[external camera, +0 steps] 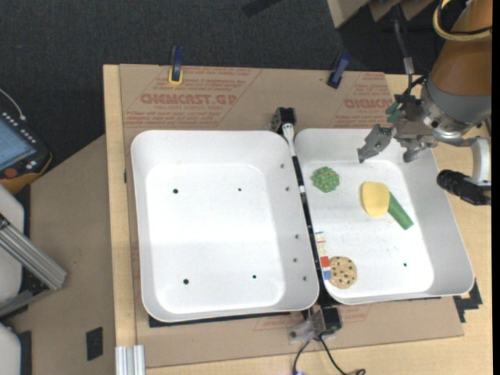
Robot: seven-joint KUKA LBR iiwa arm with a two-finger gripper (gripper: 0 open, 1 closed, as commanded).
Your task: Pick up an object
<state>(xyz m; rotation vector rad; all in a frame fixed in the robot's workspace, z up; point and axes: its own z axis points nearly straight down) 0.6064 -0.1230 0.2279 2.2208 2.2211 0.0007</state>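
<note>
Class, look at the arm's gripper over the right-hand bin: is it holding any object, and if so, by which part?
Nothing is held. The gripper hangs open above the right bin, nothing between its fingers; the yellow object lies in the bin.

The arm (469, 45) is running out past the right and top edges, so its upper links are going unseen. At the left edge a blue-screened device (16, 143) is showing only in part, and a metal rail (27, 252) below it is being cut off too. Along the near left rim of the right bin (437, 283), a small red, white and blue item (323, 256) is lying half tucked under a round cookie-like piece (342, 272), too small to identify. The green stick (399, 212) is partly disappearing beneath the yellow object (375, 198).
</note>
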